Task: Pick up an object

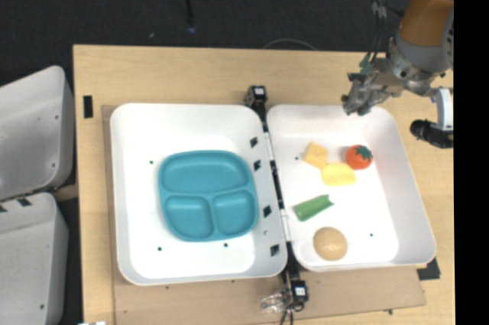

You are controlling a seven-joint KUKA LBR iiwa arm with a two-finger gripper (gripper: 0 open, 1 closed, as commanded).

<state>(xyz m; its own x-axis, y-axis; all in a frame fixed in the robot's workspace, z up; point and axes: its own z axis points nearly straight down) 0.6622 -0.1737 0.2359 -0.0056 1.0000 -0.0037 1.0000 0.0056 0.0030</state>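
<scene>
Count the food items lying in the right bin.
5. A tomato near the far right, a yellow-orange block left of it, a yellow piece between them, a green piece mid-bin, and a beige round nearest the camera.

Two white bins [122, 163], one teal tray [206, 193], five food items [337, 174] (all right bin).

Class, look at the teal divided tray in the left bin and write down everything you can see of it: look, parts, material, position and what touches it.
The teal divided tray looks like smooth moulded plastic, with rounded corners and a raised rim. It has three compartments: one wide section along the far side and two smaller ones side by side along the near side. All three hold nothing. It lies flat and upright, slightly rotated, near the middle of the left white bin, resting on the bin's floor. Nothing else touches it.
</scene>
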